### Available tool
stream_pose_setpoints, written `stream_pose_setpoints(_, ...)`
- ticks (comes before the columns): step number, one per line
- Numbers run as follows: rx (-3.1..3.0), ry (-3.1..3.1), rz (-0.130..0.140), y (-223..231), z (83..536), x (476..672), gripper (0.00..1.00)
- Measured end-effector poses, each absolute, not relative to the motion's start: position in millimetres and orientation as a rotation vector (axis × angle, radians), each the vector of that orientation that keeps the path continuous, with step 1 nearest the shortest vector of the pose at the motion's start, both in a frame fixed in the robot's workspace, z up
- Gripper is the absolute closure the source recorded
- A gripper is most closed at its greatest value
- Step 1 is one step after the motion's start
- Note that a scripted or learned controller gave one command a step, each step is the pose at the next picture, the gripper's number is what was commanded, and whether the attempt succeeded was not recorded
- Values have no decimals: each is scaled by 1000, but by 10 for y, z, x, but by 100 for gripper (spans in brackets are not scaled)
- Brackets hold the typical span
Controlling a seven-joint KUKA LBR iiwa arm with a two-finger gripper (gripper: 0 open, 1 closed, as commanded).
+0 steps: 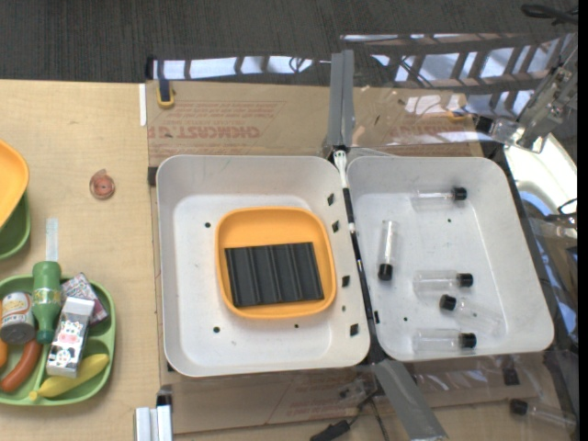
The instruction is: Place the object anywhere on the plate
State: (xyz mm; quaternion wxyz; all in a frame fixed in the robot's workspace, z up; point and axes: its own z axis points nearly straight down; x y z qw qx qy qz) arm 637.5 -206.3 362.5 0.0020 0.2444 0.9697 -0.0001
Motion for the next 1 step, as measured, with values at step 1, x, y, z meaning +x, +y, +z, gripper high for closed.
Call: stream_pose_setpoints(1, 352, 3116, -1, -2221, 4424, 6508, 100)
